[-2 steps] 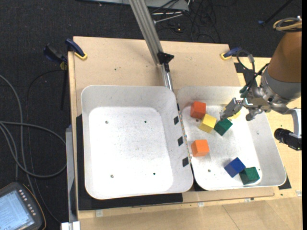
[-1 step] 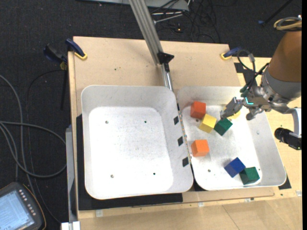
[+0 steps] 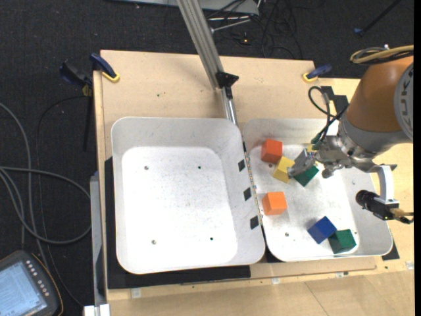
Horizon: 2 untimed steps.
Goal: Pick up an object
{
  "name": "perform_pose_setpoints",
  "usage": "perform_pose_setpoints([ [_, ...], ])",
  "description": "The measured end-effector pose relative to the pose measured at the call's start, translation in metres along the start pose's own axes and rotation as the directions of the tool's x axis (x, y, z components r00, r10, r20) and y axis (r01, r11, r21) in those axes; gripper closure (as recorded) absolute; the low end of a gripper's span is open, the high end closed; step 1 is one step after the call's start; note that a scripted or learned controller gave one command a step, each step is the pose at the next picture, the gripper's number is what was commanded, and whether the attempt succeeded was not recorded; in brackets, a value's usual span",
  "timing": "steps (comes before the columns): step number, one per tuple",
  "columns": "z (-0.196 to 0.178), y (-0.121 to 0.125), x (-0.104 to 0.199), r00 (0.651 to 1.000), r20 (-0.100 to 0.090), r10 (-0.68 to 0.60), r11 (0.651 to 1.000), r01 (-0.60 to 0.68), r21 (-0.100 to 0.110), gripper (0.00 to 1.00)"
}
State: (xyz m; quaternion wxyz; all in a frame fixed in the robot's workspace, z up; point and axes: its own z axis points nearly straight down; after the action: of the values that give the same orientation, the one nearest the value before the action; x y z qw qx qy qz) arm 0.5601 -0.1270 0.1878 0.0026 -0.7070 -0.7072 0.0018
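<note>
2 white bins on the bench (image 3: 164, 78): left bin (image 3: 131, 137) and right bin (image 3: 378, 245), side by side, touching at the middle. 6 blocks, all in the right bin. nearest cam: 1 dark green block (image 3: 343, 241) at the front edge, touching 1 blue block (image 3: 321, 230) on its left. further back 1 orange block (image 3: 274, 203) alone near the divider, apart from the rest. then 1 yellow block (image 3: 284, 169), 1 green block (image 3: 305, 174) just beside it, and 1 orange-red block (image 3: 272, 151) at the back, touching or nearly touching the yellow. gripper (image 3: 309, 160) sits low over the yellow/green pair; looks to overlap the green block's top, but fingers too dark and small, can't tell if spread or pinching. arm (image 3: 381, 104) grey w/ orange band, cut off at frame right. far side: 1 metal pole (image 3: 204, 38) slants across the bench back edge, 2 blue/yellow clamps (image 3: 104, 68) at the corners.
</note>
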Motion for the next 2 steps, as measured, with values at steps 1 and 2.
perform_pose_setpoints([
  [1, 0.064, 0.000, 0.005, 1.000, 0.000, 0.001, 1.000, -0.001, 0.000, 0.00],
  [2, 0.094, -0.001, 0.006, 1.000, 0.001, 0.001, 1.000, -0.001, -0.004, 0.00],
])
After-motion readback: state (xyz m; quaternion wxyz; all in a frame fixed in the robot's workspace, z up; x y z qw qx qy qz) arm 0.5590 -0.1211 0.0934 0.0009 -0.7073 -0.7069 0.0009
